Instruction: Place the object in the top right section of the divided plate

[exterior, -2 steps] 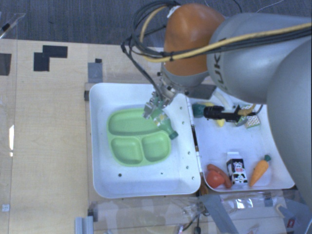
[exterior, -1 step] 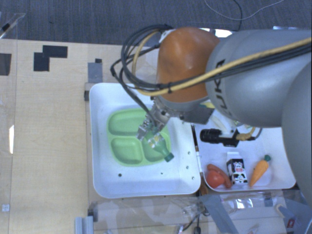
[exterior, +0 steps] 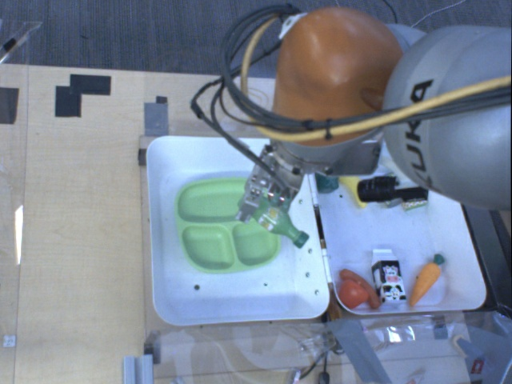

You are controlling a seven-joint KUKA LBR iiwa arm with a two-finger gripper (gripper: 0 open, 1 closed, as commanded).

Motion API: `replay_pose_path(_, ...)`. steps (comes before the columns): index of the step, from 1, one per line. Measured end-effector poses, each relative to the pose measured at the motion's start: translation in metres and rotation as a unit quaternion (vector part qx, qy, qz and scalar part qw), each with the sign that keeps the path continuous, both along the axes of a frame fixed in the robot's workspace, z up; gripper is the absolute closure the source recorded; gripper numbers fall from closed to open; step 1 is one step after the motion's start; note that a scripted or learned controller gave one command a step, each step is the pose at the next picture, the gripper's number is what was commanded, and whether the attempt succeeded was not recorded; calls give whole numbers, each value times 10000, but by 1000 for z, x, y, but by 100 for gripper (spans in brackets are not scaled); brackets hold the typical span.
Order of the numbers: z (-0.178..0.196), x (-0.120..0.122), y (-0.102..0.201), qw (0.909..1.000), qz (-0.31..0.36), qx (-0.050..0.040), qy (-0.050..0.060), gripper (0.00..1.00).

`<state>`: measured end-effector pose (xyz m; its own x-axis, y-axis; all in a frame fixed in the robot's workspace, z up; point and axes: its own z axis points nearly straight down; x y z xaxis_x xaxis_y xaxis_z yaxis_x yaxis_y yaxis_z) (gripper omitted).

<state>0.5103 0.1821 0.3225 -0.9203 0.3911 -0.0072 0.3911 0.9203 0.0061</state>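
A light green divided plate lies in the left white bin, with one long section at the top and two smaller ones below. My gripper hangs over the plate's right edge, at the right end of the top section. It is shut on a green bottle-shaped object, which tilts down to the right. The object's neck points past the plate's rim toward the divider between the bins.
The right bin holds a red tomato-like piece, a small black-and-white box, an orange carrot and a teal item near its top left corner. The arm's bulk covers the bins' back edge.
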Motion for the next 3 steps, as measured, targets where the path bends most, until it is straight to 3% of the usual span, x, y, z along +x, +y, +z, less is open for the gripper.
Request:
replay_pose_path(1,-26,-22,4,9997,-230,-1,18,100)
replay_pose_path(2,-25,-22,-45,9972,742,-12,10,100)
replay_pose_path(3,3,27,-61,9960,892,-14,-4,100)
